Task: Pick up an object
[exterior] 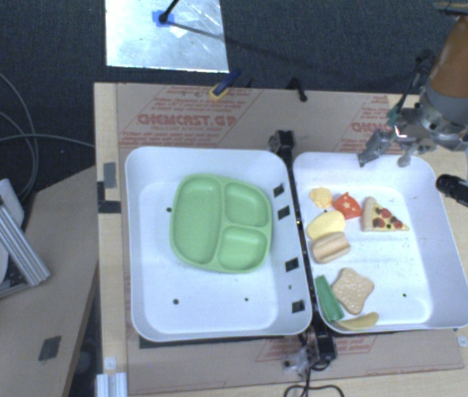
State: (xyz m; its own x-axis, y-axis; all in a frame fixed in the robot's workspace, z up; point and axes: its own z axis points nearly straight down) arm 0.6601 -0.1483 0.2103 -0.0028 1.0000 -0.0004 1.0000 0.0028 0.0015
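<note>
Arm: your KUKA arm [465, 52] comes in from the right, its orange band high at the right edge, the grey wrist below it.
Gripper: you see the gripper [389, 151] hanging over the far rim of the right bin, above the bin's upper left part. Its two fingers stand spread apart, one at the left [370, 151] and one at the right [405, 157], with nothing between them.
Right bin: the right bin [441, 246] holds all the toy food, gathered in its left and middle part.
Pizza slice: the toy pizza slice [380, 217] lies nearest the gripper, below it and well clear of the fingers.
Red piece: a small red piece [347, 206] sits just left of the pizza slice.
Yellow pieces: a small yellow piece [322, 197] lies beside the red one; a larger yellow piece [326, 224] lies just below.
Bun: a tan bun-like piece [331, 246] touches the larger yellow piece from below.
Cracker: a biscuit-coloured cracker [353, 290] lies near the bin's near edge.
Green stick: a green piece [327, 298] lies beside the cracker against the left wall.
Banana: a yellow banana-like piece [358, 321] rests at the near wall.
Left bin: the left bin [151, 304] holds a green divided plate [221, 222] with three compartments, lying flat in the middle.
</note>
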